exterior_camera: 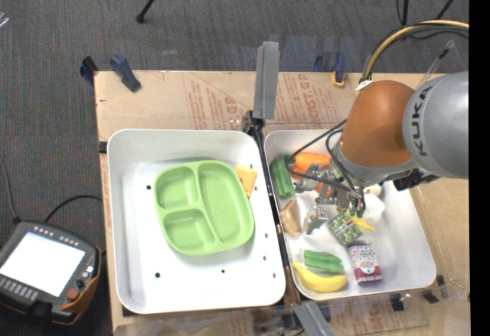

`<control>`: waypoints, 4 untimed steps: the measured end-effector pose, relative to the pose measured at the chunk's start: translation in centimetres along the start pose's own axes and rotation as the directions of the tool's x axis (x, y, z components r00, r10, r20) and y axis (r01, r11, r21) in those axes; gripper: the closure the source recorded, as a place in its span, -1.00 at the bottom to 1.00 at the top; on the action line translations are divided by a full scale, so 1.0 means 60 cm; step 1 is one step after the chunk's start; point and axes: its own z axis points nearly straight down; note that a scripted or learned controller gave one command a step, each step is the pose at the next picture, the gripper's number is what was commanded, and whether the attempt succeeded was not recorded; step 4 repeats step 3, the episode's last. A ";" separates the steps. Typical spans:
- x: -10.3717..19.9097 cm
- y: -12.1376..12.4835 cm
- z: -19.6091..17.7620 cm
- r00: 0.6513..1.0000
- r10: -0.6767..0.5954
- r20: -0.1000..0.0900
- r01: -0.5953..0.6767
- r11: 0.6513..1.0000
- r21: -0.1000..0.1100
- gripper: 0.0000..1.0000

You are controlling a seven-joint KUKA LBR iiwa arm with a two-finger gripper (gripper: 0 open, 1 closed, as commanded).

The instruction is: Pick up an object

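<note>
My gripper [320, 213] hangs low over the middle of the right bin [409, 239], under the orange wrist band. Around it lie several toy foods: a green cucumber [281, 177] at the left wall, an orange carrot [312, 160] behind, and a tan bread piece [290, 218] just to its left. A green patterned packet [344, 228] lies just right of the gripper tip. Nearer the front are a green pea pod [322, 260], a yellow banana [319, 280] and a red and white carton [365, 263]. I see nothing lifted.
The left bin [126, 250] holds a green divided plate [204, 206] with a yellow wedge [246, 177] at its right rim. A white object [374, 207] sits by the arm. A grey post [266, 86] stands behind the bins. A tablet [42, 265] lies on the floor at the left.
</note>
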 end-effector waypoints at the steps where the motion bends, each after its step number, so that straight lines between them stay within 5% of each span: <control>1: 0.115 -0.014 0.000 1.000 0.003 0.000 -0.003 1.000 0.001 -1.00; 2: 0.164 -0.017 -0.007 0.997 0.071 0.021 -0.071 0.997 -0.001 -1.00; 3: 0.035 0.000 0.000 0.995 0.100 0.001 -0.100 0.995 0.001 -1.00; 4: 0.035 0.000 0.000 0.995 0.100 0.001 -0.100 0.995 0.001 -1.00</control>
